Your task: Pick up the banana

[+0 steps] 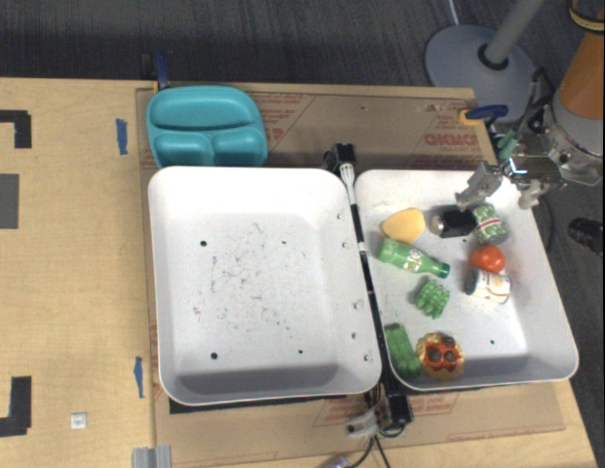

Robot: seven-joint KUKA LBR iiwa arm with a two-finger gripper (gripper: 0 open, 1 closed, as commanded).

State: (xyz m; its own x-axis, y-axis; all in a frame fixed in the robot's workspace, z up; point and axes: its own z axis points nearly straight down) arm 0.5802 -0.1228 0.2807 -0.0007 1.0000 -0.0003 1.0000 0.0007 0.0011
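Observation:
The only plain yellow item, which I take for the banana, lies in the right bin near its back left, looking short and rounded from this angle. My gripper hovers over the bin's back right part, about a hand's width to the right of the banana and apart from it. Its fingers are spread open with nothing between them. Just below the gripper sit a black object and a green-and-white can.
The right bin also holds a green bottle, a green bumpy piece, a green piece, a red-yellow item, a red tomato-like item and a white piece. The left bin adjoins it. A teal tray stands behind.

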